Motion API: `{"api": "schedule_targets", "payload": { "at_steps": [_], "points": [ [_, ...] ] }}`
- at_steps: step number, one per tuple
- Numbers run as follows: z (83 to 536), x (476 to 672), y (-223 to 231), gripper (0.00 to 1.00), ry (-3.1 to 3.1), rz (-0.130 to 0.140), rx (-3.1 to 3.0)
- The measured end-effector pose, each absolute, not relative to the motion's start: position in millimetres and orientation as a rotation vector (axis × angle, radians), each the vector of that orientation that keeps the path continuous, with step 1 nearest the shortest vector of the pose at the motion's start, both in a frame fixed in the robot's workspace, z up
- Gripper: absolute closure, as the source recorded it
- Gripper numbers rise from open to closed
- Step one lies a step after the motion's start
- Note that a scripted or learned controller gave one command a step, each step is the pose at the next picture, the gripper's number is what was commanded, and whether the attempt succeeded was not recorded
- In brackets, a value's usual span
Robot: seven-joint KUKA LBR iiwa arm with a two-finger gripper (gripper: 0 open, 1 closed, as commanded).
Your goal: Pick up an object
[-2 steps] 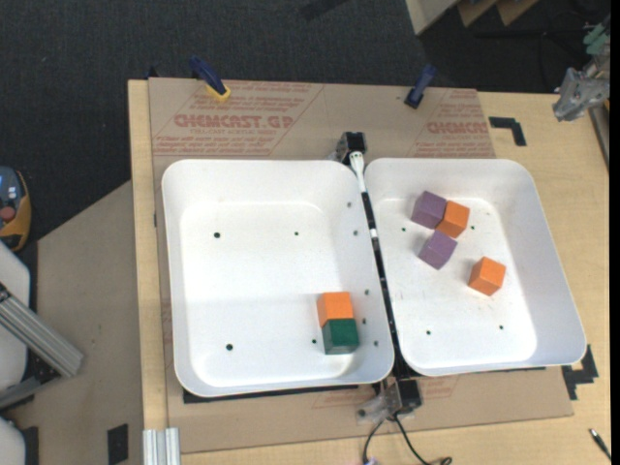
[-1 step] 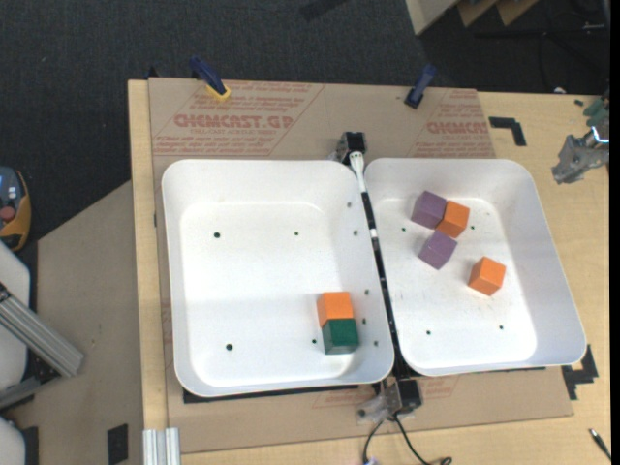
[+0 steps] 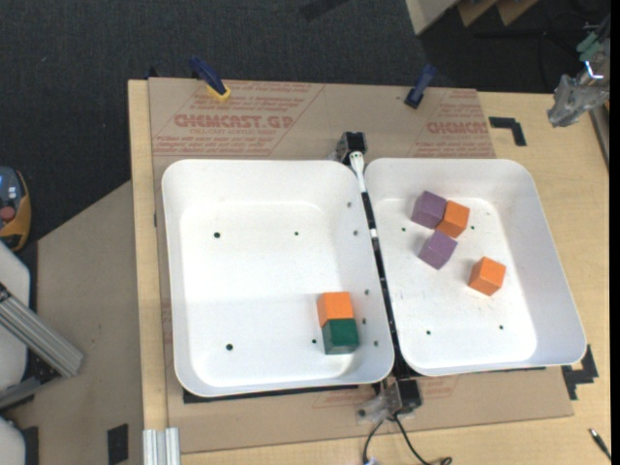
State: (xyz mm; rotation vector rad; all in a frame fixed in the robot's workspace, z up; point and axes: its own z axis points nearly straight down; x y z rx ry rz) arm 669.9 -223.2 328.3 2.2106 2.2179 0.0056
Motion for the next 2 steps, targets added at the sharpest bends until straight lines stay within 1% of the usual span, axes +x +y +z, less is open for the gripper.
{"api": "schedule_targets", "payload": {
  "at_steps": [1, 2],
  "points": [
    [354.4, 667.4, -151.7, 1.0, 2.225, 0.005, 2.212],
    [344.1, 658.2, -226.8, 1.0, 2.211, 0.0, 2.224]
  ]
}}
